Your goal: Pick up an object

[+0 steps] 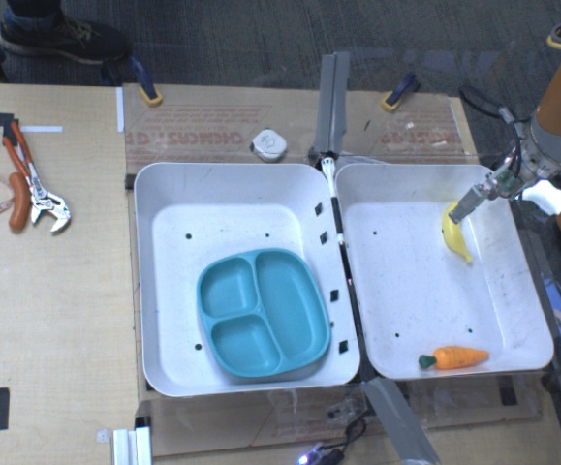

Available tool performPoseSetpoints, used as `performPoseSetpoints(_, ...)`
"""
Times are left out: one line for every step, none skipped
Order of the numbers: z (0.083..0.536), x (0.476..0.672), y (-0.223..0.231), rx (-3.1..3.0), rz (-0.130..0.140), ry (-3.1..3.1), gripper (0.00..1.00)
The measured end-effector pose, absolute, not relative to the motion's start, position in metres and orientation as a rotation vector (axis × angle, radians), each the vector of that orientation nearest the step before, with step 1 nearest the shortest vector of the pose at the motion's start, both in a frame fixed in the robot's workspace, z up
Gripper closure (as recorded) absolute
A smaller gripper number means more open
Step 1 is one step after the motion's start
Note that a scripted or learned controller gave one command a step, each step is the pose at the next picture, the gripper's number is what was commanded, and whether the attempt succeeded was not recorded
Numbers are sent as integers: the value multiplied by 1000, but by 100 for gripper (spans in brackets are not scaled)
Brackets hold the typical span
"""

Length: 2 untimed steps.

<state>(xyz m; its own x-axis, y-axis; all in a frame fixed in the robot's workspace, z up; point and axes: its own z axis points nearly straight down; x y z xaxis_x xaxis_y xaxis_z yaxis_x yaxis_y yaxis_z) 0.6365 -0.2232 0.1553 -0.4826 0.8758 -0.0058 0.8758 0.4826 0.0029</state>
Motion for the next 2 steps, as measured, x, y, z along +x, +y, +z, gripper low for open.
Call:
performPoseSetpoints(92, 626, -220, 1640, 0, 2679, 0)
performPoseSetpoints(103, 628, -220, 1630, -2, 2678, 100)
